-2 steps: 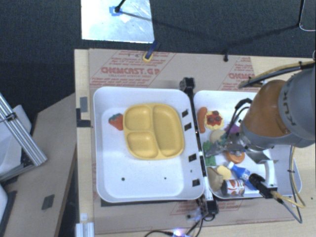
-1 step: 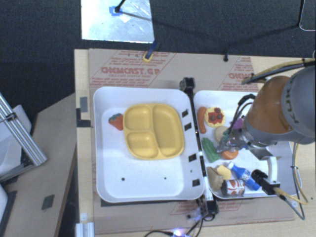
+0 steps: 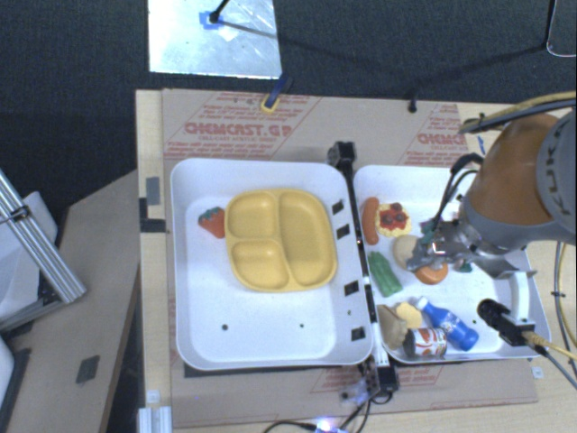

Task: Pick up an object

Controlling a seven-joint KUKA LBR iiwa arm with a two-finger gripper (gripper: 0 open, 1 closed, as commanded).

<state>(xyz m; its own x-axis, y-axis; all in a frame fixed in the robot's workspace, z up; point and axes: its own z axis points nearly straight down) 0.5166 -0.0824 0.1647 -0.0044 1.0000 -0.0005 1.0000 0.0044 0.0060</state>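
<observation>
Hand [image 3: 425, 258] hangs low among the right bin's [image 3: 424, 180] toys beside an orange piece [image 3: 435, 275], presumably lining up a grasp, though you cannot tell its spread.

Two white bins [image 3: 270, 354] on tan bench. Left bin: yellow sectioned tray [image 3: 278, 239]; red strawberry, green top [image 3: 213, 221], by left edge. Right bin: red sausage [image 3: 370, 219], green pickle [image 3: 384, 274], blue bottle, white cap [image 3: 448, 324], red-labelled can [image 3: 425, 342]. Arm [image 3: 518, 183] grey, orange-banded.
</observation>
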